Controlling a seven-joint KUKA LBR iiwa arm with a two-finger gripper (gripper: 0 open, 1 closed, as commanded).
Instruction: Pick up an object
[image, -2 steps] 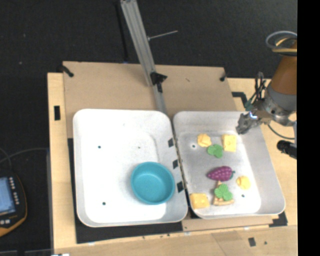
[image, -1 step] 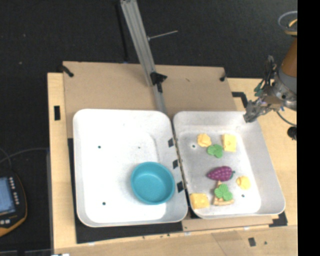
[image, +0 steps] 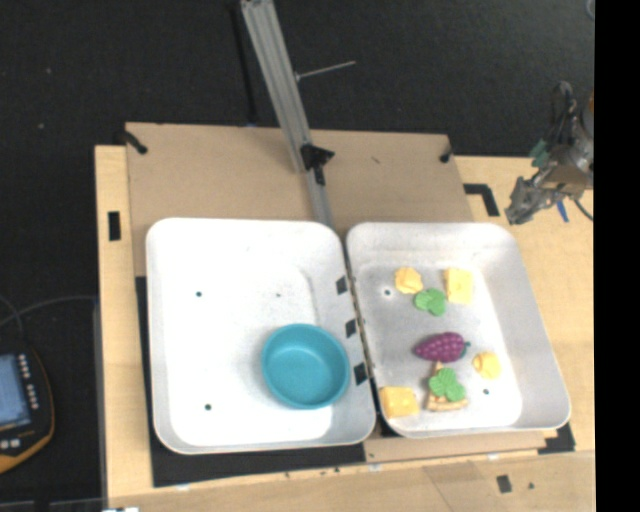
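The right bin (image: 500, 260) holds several small toy foods: a purple grape bunch (image: 441, 347), two green pieces (image: 431, 301) (image: 447, 382), and yellow pieces (image: 459, 285) (image: 408, 280) (image: 399, 402) (image: 486, 364). My gripper (image: 527, 200) hangs at the right edge of the view, beyond the right bin's far right corner and well away from the toys. Nothing shows between its fingers.
A blue bowl (image: 305, 365) sits in the left bin (image: 200, 270) near its front right. A slanted metal pole (image: 285, 100) rises from the back between the bins. A handheld controller (image: 20, 400) lies at the far left, off the bench.
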